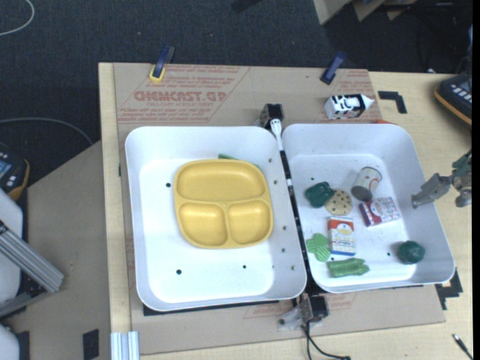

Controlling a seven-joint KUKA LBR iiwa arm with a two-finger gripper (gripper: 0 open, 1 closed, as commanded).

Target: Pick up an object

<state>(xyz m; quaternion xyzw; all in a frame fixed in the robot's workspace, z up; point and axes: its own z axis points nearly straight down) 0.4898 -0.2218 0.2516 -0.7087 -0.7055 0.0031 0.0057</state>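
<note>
Our gripper [433, 192] hung at the right bin's [420, 150] right rim, fingers parted and empty. We judged the dark green ball [410, 252], alone near the front right corner, best taken from straight above.

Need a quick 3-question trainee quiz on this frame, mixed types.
1. True or false: the yellow plate lies in the right bin.
2. The cookie sits nearest to: A) the dark green ball B) the green lump C) the clamp.
3. Fill in: the claw is at the right bin's ____ edge.

Key: 1 false, it lies in the left bin. 2 B. 3 right.
</note>
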